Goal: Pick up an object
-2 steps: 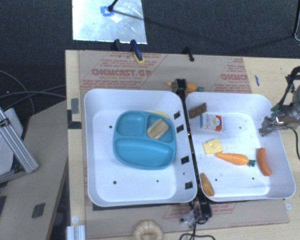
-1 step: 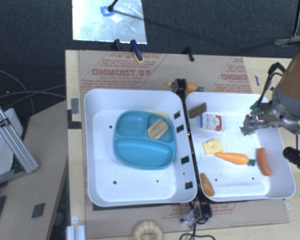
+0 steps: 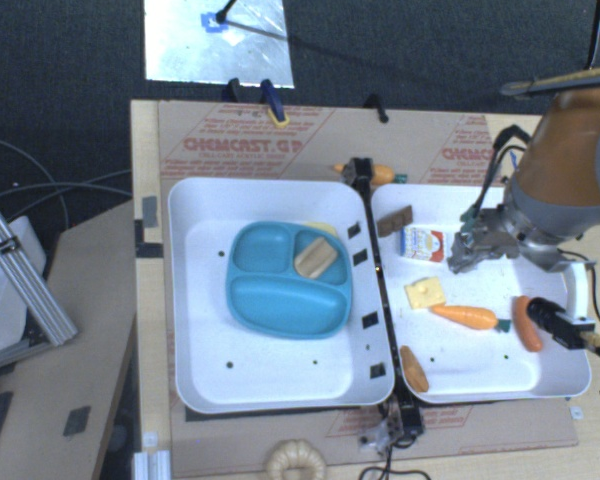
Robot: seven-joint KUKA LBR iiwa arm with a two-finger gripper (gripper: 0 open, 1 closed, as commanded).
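My gripper (image 3: 464,254) hangs low over the right bin (image 3: 555,383), just right of a small white milk carton (image 3: 423,241) with a red patch. A yellow cheese wedge (image 3: 425,293) lies below the carton, and an orange carrot (image 3: 465,317) lies beside the wedge. A reddish sausage (image 3: 527,325) sits further right. A brown block (image 3: 394,220) rests near the bin's upper left corner. A tan bread roll (image 3: 413,369) lies at the front left.
The left bin (image 3: 205,368) holds a blue divided plate (image 3: 280,303) with a tan bread slice (image 3: 316,257) in its upper right compartment and a pale yellow piece (image 3: 323,229) behind it. An orange item (image 3: 381,175) lies beyond the bins, on the cardboard.
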